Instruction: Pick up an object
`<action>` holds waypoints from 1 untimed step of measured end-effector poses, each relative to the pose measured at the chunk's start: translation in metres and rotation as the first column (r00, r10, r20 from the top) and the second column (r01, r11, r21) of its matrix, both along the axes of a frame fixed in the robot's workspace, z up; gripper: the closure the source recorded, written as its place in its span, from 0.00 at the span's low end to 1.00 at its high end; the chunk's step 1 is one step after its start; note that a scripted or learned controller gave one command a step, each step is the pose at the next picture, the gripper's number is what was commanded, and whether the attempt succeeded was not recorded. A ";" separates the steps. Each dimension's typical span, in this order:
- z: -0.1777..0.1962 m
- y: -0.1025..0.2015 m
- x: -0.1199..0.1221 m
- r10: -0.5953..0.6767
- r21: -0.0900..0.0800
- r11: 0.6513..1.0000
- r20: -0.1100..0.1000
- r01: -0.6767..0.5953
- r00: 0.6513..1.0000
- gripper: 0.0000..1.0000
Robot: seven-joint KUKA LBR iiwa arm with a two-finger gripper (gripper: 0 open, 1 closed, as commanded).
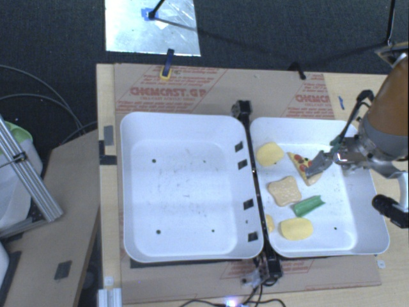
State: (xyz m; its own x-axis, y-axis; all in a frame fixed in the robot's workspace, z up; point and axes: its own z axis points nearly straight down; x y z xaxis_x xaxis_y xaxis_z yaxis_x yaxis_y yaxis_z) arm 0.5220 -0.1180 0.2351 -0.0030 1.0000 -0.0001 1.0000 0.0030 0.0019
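Note:
The right bin [345, 238] holds a yellow round piece [270, 153], a pizza slice toy [301, 164], a tan toast-like piece [284, 190], a green pod [307, 204] and a yellow lemon-like piece [296, 229]. A small yellow bit [269, 222] lies by the divider. My gripper [315, 165] reaches in from the right and sits low over the right end of the pizza slice. Its tips overlap the slice, and their spacing is hidden from this angle.
The left bin [185, 190] stands beside the right one, with black clips [246, 184] along the shared divider. Both rest on a cardboard sheet [211, 85]. A metal frame [29, 178] stands at the far left. The arm's body [390, 120] overhangs the right bin's edge.

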 end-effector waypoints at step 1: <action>-0.141 -0.018 0.009 -0.002 0.000 1.000 0.000 0.002 1.000 0.00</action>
State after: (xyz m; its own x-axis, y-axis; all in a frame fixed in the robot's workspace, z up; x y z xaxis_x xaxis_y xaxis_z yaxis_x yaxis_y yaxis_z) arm 0.5313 -0.1357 0.0942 -0.0005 1.0000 -0.0001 1.0000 0.0005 0.0021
